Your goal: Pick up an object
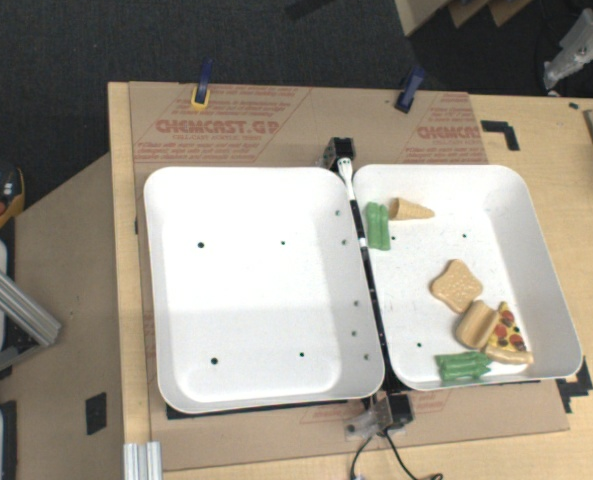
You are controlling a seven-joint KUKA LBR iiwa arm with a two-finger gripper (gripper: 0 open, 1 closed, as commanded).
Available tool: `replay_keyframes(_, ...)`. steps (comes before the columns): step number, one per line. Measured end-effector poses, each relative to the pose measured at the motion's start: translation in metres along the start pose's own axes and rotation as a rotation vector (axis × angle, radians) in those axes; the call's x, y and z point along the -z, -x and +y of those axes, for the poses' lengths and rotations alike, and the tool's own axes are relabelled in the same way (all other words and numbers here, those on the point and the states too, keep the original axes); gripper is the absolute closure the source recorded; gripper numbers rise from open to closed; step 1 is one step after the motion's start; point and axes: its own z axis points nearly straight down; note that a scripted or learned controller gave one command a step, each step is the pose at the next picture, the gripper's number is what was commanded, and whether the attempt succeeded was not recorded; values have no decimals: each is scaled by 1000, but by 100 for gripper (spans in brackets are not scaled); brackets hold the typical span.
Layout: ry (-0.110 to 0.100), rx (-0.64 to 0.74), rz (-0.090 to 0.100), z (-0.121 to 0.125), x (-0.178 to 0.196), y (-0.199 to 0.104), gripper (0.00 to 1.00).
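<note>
Cardboard-topped bench (276,118), dark floor around. Two glossy white bins (256,288); right bin (516,218): toy pizza slice (506,336), toast (457,284), green bits. My gripper state? can't tell.

**A robot test lab, not a home or kitchen**

The brown cardboard sheet printed with red lettering (216,125) covers the bench and is pinned at its far edge by a blue-and-yellow clamp (202,90) and a blue clamp (410,88). On that sheet two shallow white plastic bins (176,268) sit side by side, joined by a black bracket (339,152). Off the sheet's left side stands a silver aluminium extrusion rail (16,303); below its near edge trails a black cable (376,458). Dark carpet (96,28) lies beyond.
</note>
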Motion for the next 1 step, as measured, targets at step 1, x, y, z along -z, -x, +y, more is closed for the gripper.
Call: replay_keyframes(1, 0, 0, 0, 0, 0, 0, 0)
